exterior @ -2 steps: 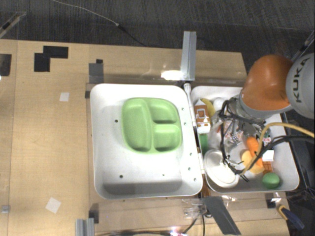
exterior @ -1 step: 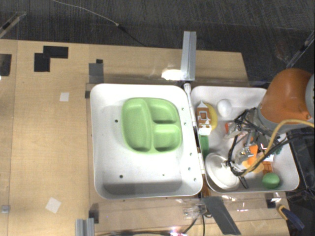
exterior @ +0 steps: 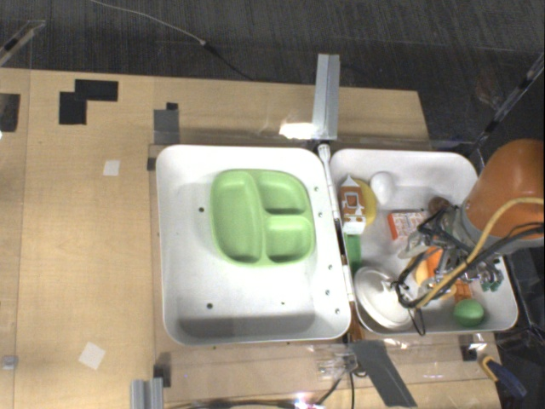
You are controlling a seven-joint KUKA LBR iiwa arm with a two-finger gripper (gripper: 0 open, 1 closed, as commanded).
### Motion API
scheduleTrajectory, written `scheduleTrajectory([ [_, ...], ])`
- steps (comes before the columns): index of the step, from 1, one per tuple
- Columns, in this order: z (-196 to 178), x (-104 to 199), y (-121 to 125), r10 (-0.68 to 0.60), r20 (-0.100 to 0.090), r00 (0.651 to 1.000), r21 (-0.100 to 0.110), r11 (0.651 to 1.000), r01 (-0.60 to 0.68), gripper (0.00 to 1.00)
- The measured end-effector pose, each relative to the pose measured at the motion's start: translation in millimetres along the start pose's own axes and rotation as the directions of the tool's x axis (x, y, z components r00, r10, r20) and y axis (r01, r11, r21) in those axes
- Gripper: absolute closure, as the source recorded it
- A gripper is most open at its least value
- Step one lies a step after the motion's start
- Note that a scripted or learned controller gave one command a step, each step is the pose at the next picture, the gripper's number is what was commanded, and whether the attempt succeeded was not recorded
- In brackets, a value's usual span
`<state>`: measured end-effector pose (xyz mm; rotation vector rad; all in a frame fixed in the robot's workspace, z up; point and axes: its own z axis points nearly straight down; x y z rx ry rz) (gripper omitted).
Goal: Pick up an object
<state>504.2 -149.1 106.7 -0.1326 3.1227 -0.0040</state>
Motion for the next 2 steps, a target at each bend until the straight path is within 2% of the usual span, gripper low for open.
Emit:
scheduleTrajectory([
  [1, 14, 2, 23, -0.019, 0.007, 1.000, 0.005, 1.000, 0.019, 0.00],
  [2, 17, -89, 37, -0.150, 0.003, 0.989, 0.004, 0.989, 0.150, 0.00],
])
